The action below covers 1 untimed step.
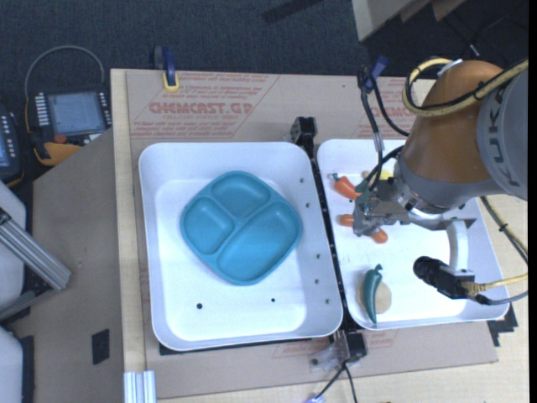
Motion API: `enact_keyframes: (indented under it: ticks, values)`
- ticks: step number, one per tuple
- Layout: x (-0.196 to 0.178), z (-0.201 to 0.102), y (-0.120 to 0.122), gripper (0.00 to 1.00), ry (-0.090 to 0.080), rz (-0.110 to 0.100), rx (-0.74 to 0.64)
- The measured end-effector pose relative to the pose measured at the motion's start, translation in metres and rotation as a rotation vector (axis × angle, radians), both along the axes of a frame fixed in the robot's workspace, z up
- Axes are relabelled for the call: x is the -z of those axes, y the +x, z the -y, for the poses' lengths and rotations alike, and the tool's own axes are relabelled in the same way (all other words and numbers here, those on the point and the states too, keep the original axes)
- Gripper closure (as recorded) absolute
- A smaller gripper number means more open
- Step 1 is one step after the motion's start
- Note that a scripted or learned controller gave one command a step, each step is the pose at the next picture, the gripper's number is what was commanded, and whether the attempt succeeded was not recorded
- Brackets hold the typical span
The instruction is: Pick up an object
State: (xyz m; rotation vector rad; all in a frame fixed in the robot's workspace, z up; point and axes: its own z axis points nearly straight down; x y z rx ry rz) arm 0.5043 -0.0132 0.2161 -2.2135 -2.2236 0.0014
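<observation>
Carrots: I see small smooth orange pieces (pixel 345 186) in the right bin (pixel 470 309), clustered at the gripper.
Gripper: metal head (pixel 367 222) low among them; I can't judge its opening.
Pepper: glossy curved green pod (pixel 372 285) nearby.
Plate: blue three-compartment plastic (pixel 241 225), left bin (pixel 168 309).

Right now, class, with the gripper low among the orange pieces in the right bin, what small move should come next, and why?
Probably a short lift straight up to test the grasp: the gripper sits among the orange pieces in the right bin, but whether it holds one cannot be seen.
</observation>
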Motion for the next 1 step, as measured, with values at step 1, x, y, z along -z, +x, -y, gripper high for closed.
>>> enact_keyframes:
  ticks: [1]
  values:
    - [-0.0132, -0.0548, -0.0113, 1.0, 0.0, 0.004, -0.003]
